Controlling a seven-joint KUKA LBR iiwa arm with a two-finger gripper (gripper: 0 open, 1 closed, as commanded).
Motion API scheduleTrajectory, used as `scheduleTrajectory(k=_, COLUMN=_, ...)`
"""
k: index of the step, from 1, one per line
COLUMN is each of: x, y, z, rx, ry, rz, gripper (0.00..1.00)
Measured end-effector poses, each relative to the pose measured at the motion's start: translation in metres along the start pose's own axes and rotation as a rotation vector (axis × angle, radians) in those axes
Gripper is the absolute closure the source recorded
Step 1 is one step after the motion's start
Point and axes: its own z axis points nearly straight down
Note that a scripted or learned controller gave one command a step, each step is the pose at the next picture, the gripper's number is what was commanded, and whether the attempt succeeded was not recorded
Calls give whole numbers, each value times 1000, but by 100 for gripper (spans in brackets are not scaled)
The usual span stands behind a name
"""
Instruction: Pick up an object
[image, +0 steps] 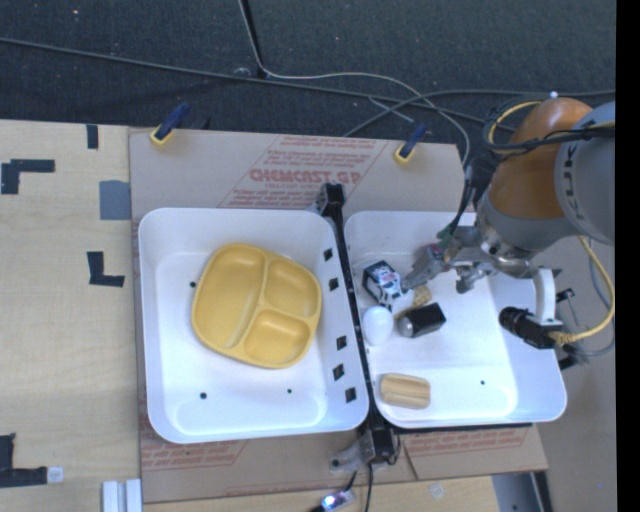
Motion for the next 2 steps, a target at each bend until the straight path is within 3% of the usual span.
scheduleTrajectory(k=1, x=0, y=3, z=-6, rx=-11, ry=-2, rz=-3, gripper=0)
scheduleTrajectory(k=2, x=-2, y=3, z=59, rx=-6, ry=-2, rz=-2, gripper=0)
